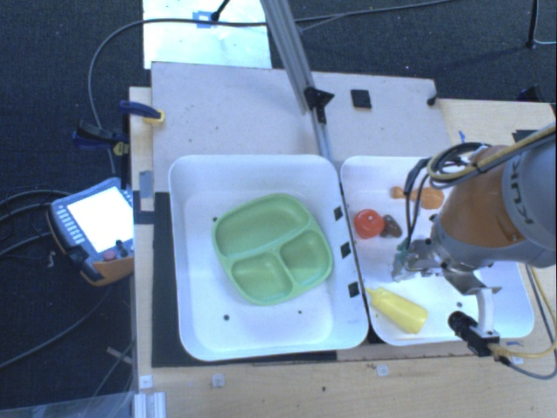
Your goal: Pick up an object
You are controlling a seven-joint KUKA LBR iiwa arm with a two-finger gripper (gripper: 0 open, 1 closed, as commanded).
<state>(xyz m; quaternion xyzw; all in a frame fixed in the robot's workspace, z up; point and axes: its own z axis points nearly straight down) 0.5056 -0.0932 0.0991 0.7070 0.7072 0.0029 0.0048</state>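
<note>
Yellow object (398,309) just below fingers (402,264)

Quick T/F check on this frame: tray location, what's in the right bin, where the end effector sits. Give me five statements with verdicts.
1. The green divided tray lies in the left bin. True.
2. The yellow object lies in the left bin. False: it lies in the right bin, near its front edge.
3. The end effector is over the right bin. True.
4. The red-orange round object rests on the green divided tray. False: it sits in the right bin, near the wall shared with the left bin.
5. The green divided tray has one single compartment. False: it has three.
</note>
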